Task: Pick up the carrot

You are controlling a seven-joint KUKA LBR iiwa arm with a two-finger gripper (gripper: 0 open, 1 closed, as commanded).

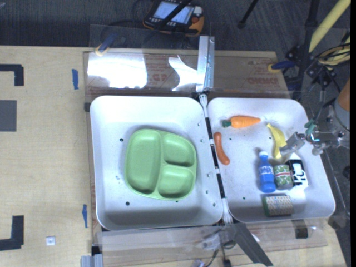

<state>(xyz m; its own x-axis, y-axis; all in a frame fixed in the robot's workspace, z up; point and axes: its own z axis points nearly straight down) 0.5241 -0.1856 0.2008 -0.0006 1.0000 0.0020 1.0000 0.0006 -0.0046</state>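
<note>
Two white bins side by side on the surface [44, 149]. Left bin [105, 121]: one green divided plate [161, 163], three compartments, nothing else in it. Right bin [245, 193]: six items counted. One carrot [245, 122], orange with green top pointing left, lying flat near the far edge, left of centre, touching nothing. One orange-red sausage-shaped piece [222, 148] along the left wall, just near of the carrot. One banana [276, 141] right of the carrot, running far-to-near. One blue bottle [267, 174] near of the banana, white cap at the far end. One small green-labelled can [283, 177] just right of the bottle. One tan ridged block [278, 204] at the near edge. Black-and-white tag [298, 174] on the bin floor right of the can. Hand [293, 142] enters from the right, tips over the near end of the banana, well apart from the carrot. Finger state: cannot tell, too blurred. One handheld controller [172, 15] with lit screen on the floor beyond the far edge.
</note>
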